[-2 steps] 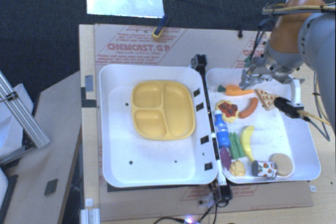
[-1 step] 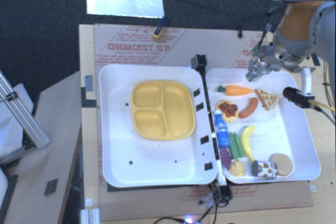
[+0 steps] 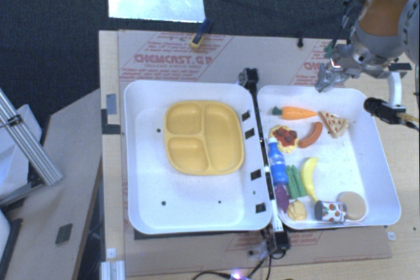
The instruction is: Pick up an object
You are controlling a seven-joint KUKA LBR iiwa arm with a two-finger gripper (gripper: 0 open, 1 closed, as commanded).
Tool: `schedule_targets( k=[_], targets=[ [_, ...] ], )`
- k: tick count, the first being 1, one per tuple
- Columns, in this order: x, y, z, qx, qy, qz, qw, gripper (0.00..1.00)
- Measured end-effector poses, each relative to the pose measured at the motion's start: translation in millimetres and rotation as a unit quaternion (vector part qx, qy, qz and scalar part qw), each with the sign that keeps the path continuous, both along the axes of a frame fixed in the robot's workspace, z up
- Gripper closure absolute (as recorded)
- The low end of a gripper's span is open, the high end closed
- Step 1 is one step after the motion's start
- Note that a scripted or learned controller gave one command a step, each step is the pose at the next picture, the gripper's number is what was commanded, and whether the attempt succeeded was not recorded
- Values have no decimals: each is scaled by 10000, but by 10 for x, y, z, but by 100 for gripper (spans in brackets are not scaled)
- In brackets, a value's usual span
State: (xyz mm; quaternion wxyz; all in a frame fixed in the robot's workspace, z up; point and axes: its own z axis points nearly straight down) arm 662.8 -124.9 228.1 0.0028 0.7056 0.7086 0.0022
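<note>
Our tool (image 3: 326, 82) is hovering over the far edge of the right bin (image 3: 377, 160); we cannot tell its state. In that bin we are seeing a carrot (image 3: 296, 113), sausage (image 3: 310, 134), banana (image 3: 308, 177) and bottle (image 3: 276, 165). A yellow tray (image 3: 200, 138) is lying in the left bin (image 3: 147, 206).

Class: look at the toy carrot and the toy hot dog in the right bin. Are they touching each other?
Apart. The camera view shows a strip of bare white bin floor between the carrot and the hot dog, which lies below it at a slant.
</note>
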Motion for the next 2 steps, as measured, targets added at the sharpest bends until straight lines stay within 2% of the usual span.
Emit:
schedule_targets(
  k=[1,2],
  targets=[
    [-307,326,63,8,29,12,10000,100],
    [-678,756,-120,14,50,16,10000,100]
  ],
)
